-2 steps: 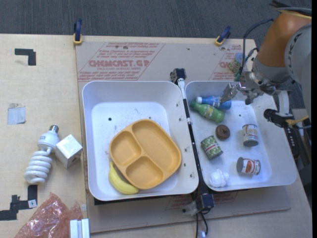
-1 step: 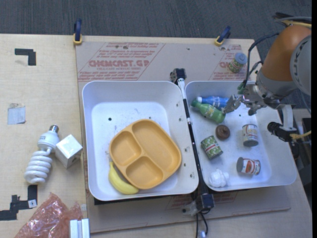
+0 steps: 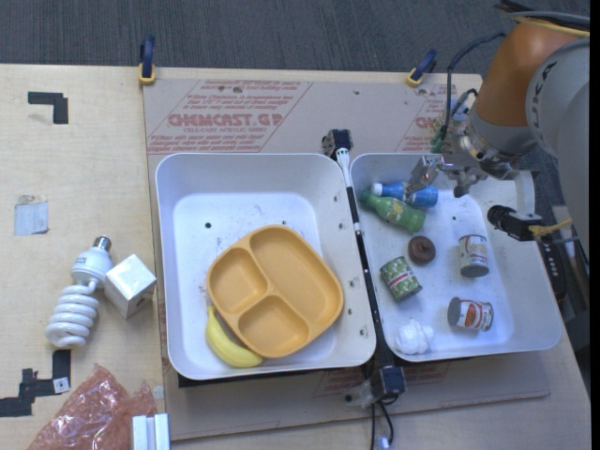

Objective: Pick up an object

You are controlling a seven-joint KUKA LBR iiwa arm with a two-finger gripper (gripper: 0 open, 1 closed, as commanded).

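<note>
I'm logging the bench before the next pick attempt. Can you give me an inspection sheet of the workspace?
Surface: two white bins, left bin and right bin, on a printed board.
Job's things: green bottle, blue item, two cans, green can, brown disc, white wad.
Clutter: yellow tray over a banana; light bulb, white cube, red mesh.
Grippers: gripper above the bottle's end.
Cables: black cable at front edge.
Surroundings: dark carpet.

Your bench (image 3: pixel 84 176) carries a printed board (image 3: pixel 234 115) held by two blue clamps (image 3: pixel 147 61). On the board sit two white bins (image 3: pixel 173 251), side by side. Left of it lie a spiral bulb (image 3: pixel 80 293), a white cube (image 3: pixel 130 285) and pink wrap (image 3: pixel 94 411).
</note>
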